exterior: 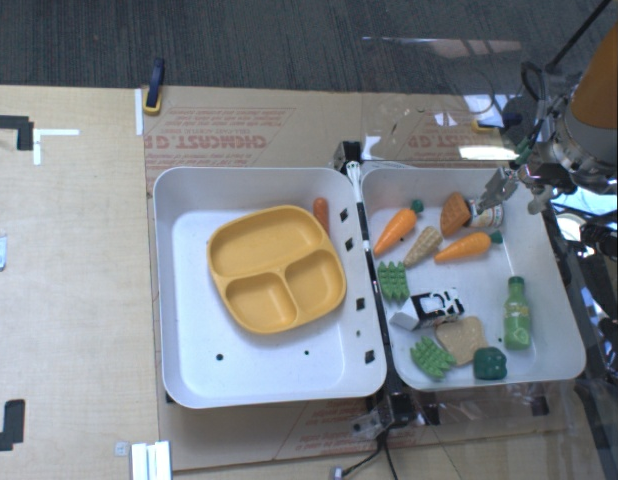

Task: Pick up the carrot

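Right bin [561, 298], white, shallow, taken as landmark for all entries.

Gripper [492, 200]: over upper right part of right bin, low among the toys, reaching in from the right on grey arm [579, 158] with orange band [597, 93] above the wrist. Finger state impossible to tell; nothing visibly between the fingers.

Carrot [394, 230]: orange with green top, in upper left part of right bin, tilted, green end up toward the far wall, tip down toward the bin's left wall. Lying free, apart from gripper.

Second carrot [465, 247]: orange, near upper middle of right bin, lying almost level, green end at right, just below gripper.

Croissant-like brown piece [454, 212]: upper middle of right bin, just left of gripper.

Corn cob [422, 245]: pale, between the two carrots.

Green ridged piece [393, 281]: at left wall of right bin, below the first carrot.

Black-and-white item [432, 308]: centre of right bin.

Green bottle [516, 313]: right side of right bin, upright.

Bread slice [461, 338]: lower middle of right bin.

Green leafy piece [429, 357]: near front wall, left of bread slice.

Dark green pepper [490, 364]: front of right bin, below bottle.

Left bin [179, 318]: touching right bin's left edge; holding yellow divided plate [277, 268] and a small orange piece [320, 211] near its far right corner.
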Action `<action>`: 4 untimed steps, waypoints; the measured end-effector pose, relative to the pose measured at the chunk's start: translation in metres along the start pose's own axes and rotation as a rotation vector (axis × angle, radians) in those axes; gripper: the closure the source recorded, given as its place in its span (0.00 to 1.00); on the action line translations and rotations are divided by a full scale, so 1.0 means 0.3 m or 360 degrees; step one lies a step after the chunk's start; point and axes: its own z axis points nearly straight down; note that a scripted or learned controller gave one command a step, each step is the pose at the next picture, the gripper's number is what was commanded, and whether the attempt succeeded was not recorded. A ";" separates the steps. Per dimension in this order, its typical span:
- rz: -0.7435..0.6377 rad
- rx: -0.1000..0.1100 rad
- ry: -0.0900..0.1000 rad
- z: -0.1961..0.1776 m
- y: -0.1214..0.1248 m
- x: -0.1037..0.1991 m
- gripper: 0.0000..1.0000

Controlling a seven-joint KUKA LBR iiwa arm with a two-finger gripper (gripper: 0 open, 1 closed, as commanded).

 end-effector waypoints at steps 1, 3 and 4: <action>-0.0032 0.0002 0.0002 0.416 0.045 0.004 0.00; 0.0424 0.0005 0.0002 0.438 -0.126 0.220 0.00; 0.0713 0.0003 0.0005 0.439 -0.260 0.153 0.00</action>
